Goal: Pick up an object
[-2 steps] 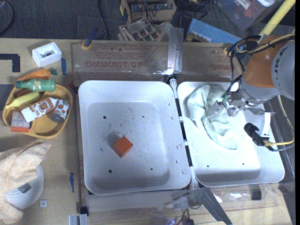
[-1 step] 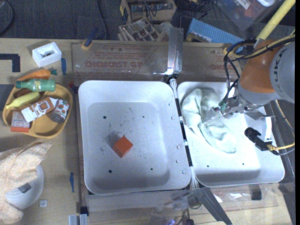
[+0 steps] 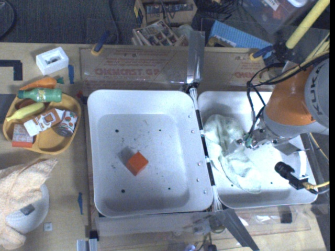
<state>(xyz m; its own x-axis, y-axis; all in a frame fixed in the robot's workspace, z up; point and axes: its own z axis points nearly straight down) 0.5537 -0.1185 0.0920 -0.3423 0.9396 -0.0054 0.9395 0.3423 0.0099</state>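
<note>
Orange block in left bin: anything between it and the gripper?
Yes. The gripper sits low in the right bin beside a white crumpled cloth. The bins' adjoining walls lie between it and the orange block.

Robotics lab, KUKA arm [image 3: 293,101], white bins [image 3: 104,109], cables [image 3: 256,88]

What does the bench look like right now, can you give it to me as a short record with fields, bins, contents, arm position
left bin: holds one orange block, near its middle
right bin: holds crumpled white cloth on its left side
arm: over the right bin, orange band visible
gripper: down at the cloth's right edge; grasp unclear
outside bins: yellow bowl of toy food at far left
</note>
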